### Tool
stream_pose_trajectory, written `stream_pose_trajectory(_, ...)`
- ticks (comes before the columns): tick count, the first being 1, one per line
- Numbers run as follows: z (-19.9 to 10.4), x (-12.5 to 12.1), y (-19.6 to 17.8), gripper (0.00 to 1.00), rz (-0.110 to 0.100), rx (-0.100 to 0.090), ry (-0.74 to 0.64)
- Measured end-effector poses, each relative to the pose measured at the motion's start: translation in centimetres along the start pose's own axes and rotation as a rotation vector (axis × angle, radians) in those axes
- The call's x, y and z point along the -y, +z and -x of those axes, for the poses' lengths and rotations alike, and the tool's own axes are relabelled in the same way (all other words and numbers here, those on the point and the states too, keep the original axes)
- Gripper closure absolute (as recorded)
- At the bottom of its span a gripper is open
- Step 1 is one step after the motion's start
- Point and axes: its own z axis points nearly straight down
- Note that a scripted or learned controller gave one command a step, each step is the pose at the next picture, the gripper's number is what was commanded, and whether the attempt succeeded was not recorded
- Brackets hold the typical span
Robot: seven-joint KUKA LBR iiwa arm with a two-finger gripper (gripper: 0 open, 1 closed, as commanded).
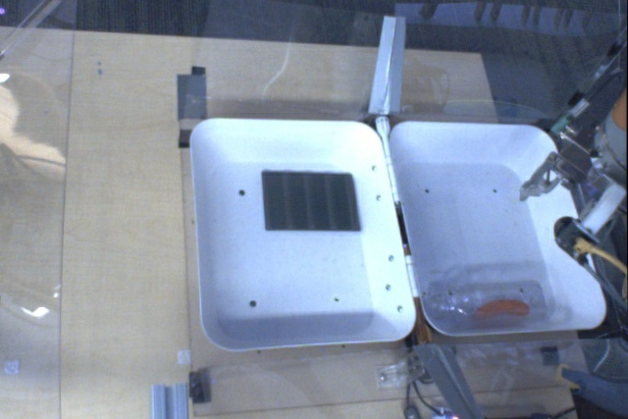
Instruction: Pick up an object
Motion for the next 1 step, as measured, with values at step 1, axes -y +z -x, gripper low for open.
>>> stream_pose_trajectory(1, 3.17, 0.87, -1.33, 0.0, -0.002, 0.003, 0.298)
